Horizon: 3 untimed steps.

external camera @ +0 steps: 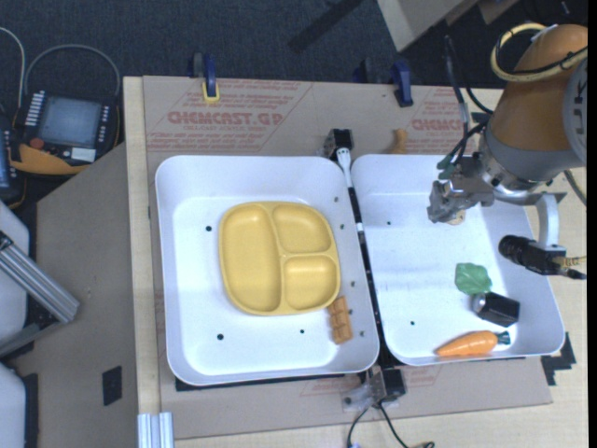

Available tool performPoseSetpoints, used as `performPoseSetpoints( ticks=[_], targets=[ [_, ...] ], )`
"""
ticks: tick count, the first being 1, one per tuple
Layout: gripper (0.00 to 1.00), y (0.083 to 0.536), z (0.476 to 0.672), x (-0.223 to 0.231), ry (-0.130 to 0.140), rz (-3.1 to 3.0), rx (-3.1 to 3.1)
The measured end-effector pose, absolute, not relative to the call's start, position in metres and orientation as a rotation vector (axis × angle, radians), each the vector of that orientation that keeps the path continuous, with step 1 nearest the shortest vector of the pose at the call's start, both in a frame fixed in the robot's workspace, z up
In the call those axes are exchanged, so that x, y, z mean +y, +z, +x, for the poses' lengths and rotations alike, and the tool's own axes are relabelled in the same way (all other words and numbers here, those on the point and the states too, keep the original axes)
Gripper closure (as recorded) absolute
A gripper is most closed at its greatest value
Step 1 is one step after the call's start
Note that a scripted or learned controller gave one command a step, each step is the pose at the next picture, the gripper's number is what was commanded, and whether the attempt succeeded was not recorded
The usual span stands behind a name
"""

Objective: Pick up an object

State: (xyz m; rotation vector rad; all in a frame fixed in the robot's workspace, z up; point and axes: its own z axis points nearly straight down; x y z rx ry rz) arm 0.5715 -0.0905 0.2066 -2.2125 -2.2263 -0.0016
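My gripper point(448, 203) hangs over the upper middle of the right bin point(410, 250), reaching in from the right. A small tan patch shows at its lower edge, and I cannot tell what it is. Lower right in that bin lie a crumpled green object point(472, 277), a small black block point(495, 308) and an orange carrot point(466, 345) near the front wall. They are all well below the gripper and apart from it.
The left bin point(177, 250) holds a yellow divided plate point(278, 256) and a small brown ridged piece point(340, 322) by its front right corner. A raised rim separates the two bins. Clamps stand at the bench's back edge.
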Motion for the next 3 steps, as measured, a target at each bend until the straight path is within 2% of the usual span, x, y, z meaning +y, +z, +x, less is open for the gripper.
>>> performPoseSetpoints(
  ticks=[1,2,3],
  targets=[
    [1.0,0.22,0.579,-0.04,-0.004,-2.217,-2.228],
    [1.0,0.215,0.595,0.014,-0.004,-2.214,-2.229],
    [1.0,0.21,0.596,0.061,-0.002,-2.215,-2.227]
  ],
)
